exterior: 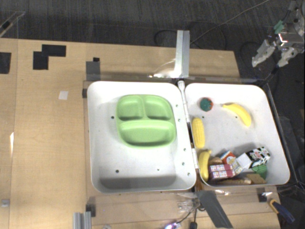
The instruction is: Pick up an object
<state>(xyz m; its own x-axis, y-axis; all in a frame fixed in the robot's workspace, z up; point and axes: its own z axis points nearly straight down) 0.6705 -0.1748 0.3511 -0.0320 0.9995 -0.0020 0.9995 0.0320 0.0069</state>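
Note:
My gripper (273,56) hangs at the top right, beyond the far right corner of the right bin (267,97) and over the dark floor. Its two pale fingers (260,54) stand apart, open, with nothing between them. In the right bin lie a yellow banana (238,112), a small teal round object (206,104), a corn cob (198,131) along the left wall, and a second yellow piece (204,163) below it. Several small cartons (228,166), one with a black-and-white pattern (258,155), are piled at the near edge.
The left bin (102,128) holds a green divided plate (145,119). A metal post (183,51) rises behind the seam between the bins. Cables trail over the dark floor at the back right. The wooden bench (43,137) extends to the left.

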